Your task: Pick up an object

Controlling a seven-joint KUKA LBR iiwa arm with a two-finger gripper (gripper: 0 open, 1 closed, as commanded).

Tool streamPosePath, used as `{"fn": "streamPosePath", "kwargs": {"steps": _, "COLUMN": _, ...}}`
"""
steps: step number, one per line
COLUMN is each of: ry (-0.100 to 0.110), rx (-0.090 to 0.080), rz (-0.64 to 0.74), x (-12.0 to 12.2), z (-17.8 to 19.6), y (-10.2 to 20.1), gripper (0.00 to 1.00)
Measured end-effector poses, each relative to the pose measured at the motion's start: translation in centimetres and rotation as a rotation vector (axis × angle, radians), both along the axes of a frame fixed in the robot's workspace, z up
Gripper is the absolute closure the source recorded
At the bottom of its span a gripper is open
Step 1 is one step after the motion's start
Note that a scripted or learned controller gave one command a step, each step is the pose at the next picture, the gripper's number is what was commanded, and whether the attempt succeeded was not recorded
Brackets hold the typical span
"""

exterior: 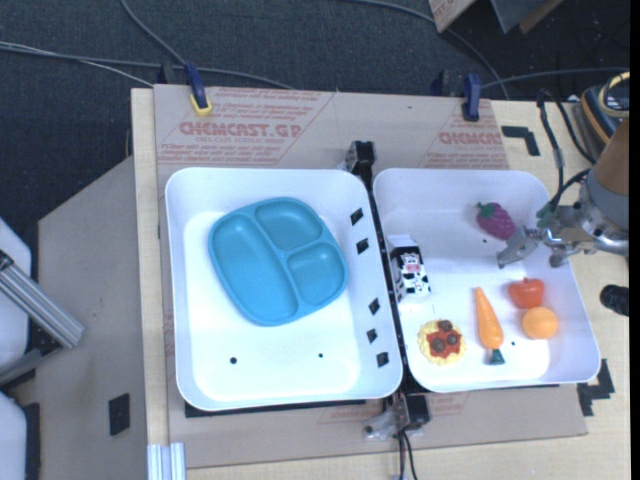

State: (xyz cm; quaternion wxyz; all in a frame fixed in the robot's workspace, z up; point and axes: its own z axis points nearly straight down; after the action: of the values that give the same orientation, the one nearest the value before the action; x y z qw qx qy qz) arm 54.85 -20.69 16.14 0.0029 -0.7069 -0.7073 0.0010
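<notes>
On the desk (250, 128), the left bin (190, 268) holds a blue divided plate (277, 260). The right bin (440, 208) holds toy food; the gripper (536, 246), fingers spread and empty, hovers between purple grapes (495, 219) and a tomato (526, 292).

Bare floor left of carrot (488, 318)

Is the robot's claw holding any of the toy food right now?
No, nothing is held. The gripper hangs open over the right bin, between the purple toy and the tomato, with nothing between its fingers.
</notes>
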Motion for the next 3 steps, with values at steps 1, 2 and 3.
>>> {"fn": "streamPosePath", "kwargs": {"steps": 1, "ry": 0.002, "rx": 0.001, "rz": -0.001, "x": 0.1, "z": -6.3, "y": -0.1, "gripper": 0.0}}
{"fn": "streamPosePath", "kwargs": {"steps": 2, "ry": -0.002, "rx": 0.0, "rz": 0.0, "x": 0.1, "z": -7.7, "y": -0.1, "gripper": 0.0}}
{"fn": "streamPosePath", "kwargs": {"steps": 3, "ry": -0.006, "rx": -0.001, "rz": 0.0, "x": 0.2, "z": -6.5, "y": -0.1, "gripper": 1.0}}
